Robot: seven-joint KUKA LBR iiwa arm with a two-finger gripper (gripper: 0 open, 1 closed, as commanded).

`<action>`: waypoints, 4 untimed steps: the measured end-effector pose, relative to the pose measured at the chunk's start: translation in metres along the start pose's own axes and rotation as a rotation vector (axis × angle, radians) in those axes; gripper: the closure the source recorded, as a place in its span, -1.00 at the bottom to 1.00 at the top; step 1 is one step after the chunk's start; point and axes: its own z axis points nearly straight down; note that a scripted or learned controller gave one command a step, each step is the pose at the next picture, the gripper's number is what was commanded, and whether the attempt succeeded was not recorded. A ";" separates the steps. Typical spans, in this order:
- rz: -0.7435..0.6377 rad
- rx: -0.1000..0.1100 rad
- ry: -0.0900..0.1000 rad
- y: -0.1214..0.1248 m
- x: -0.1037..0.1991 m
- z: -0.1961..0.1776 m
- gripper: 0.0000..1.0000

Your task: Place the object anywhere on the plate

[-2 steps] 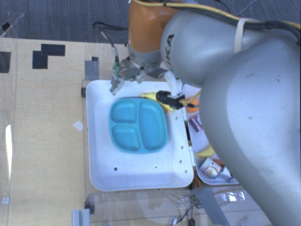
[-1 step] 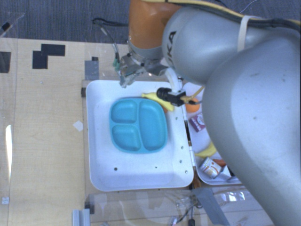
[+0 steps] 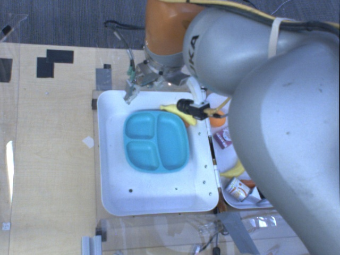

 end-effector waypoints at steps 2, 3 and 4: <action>-0.006 -0.007 -0.002 0.002 0.001 -0.013 -1.00; -0.010 -0.015 -0.004 0.004 0.001 -0.025 1.00; -0.212 0.008 0.003 -0.007 -0.010 0.056 1.00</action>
